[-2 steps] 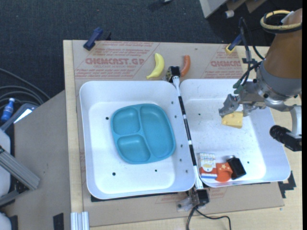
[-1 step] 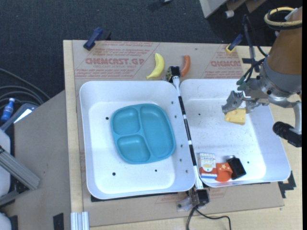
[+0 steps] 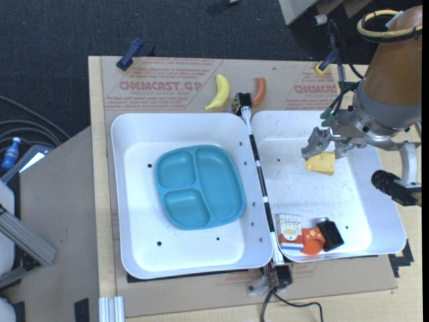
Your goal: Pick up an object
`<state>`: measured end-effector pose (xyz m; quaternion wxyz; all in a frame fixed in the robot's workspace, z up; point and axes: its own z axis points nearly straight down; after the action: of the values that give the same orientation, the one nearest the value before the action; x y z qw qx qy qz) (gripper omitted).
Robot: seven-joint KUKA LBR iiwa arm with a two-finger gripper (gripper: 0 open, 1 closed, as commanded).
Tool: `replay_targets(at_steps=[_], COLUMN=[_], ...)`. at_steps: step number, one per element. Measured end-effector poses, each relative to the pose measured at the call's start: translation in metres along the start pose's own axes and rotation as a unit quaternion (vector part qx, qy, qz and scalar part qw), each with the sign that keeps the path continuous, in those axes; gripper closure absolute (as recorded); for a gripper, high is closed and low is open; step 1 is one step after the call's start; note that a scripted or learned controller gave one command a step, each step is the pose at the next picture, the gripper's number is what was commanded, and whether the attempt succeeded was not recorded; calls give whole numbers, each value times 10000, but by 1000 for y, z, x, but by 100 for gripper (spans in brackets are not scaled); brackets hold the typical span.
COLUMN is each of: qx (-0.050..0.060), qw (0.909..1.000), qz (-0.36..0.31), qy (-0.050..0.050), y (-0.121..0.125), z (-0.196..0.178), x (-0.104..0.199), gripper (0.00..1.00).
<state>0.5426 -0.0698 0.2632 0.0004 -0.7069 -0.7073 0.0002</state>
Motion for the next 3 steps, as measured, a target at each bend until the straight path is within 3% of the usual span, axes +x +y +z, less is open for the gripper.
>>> replay_targets(at_steps=[1, 3], qx=[7, -14], qw=[10000, 10000], qz=[-1, 5], qy=[2, -8], y=[-4, 4], z=[-1, -1], x=[14, 1], gripper=[100, 100])
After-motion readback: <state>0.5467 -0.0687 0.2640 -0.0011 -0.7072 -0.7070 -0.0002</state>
